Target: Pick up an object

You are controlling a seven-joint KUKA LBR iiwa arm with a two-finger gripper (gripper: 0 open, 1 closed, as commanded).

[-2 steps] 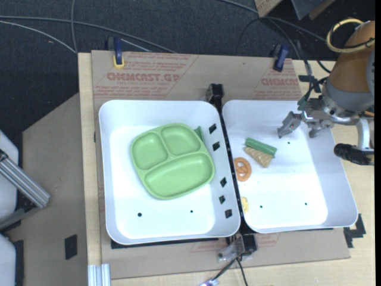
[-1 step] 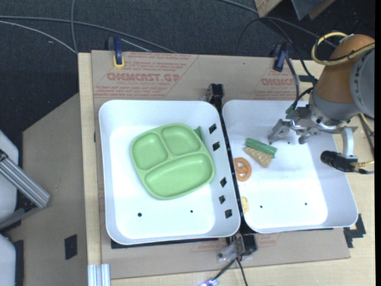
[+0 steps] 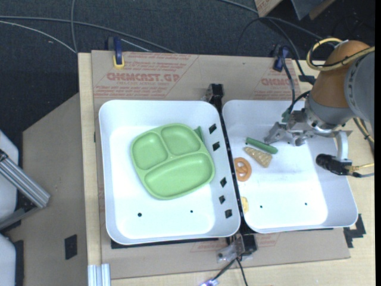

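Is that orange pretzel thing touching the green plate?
Apart. The camera view shows the pretzel in the right bin, the green plate in the left bin.

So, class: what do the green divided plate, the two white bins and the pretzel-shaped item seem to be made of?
Green divided plate: likely moulded plastic, with a smooth, even colour, rounded compartments and a soft sheen.
White bins and: probably plastic too, with glossy, uniform white and rounded corners.
Pretzel-shaped item: orange-brown; possibly toy plastic or rubber, but too small to tell.

Green divided plate (image 3: pixel 172 161) in left bin (image 3: pixel 113 159); cables (image 3: pixel 71 22) on floor.
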